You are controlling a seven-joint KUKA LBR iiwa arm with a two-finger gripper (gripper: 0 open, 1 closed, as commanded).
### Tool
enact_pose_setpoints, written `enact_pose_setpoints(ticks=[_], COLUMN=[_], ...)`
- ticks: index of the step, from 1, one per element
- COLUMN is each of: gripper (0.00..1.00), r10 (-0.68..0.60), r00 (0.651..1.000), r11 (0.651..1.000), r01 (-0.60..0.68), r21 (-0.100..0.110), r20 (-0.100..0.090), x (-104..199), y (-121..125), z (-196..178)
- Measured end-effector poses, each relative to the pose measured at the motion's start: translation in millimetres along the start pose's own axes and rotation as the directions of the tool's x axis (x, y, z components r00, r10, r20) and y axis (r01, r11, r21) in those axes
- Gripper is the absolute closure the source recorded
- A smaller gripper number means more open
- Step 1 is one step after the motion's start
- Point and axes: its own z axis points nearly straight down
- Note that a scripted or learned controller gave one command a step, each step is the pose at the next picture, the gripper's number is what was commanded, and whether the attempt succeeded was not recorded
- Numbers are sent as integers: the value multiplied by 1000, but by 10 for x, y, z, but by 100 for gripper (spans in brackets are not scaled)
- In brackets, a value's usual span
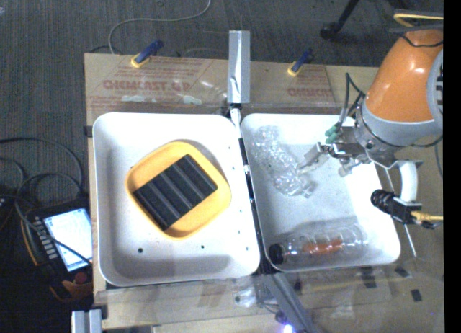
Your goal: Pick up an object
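Note:
In the right bin (374, 202) a crumpled clear plastic bottle (279, 160) lies at the left-centre. A clear bottle with a black cap (317, 243) lies along the front wall. A yellow block with a black ridged top (180, 187) fills the middle of the left bin (108, 180). My gripper (329, 160) hangs over the right bin's upper middle, just right of the crumpled bottle. Its fingers are spread open with nothing between them.
A metal post (238, 65) stands behind the wall where the two bins meet. Two yellow-and-blue clamps (146, 53) hold the cardboard sheet at the back. Bare bin floor (346, 205) lies between the two bottles.

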Motion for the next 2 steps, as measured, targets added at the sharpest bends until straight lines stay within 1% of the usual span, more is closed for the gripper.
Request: enact_pose_setpoints(ticks=[1,2], gripper=[0,0], r10=[45,30], r00=[999,1000], r11=[999,1000], r01=[-45,-29], r21=[-3,-5], r20=[1,8], x=[-249,-4], y=[445,703], z=[1438,1517])
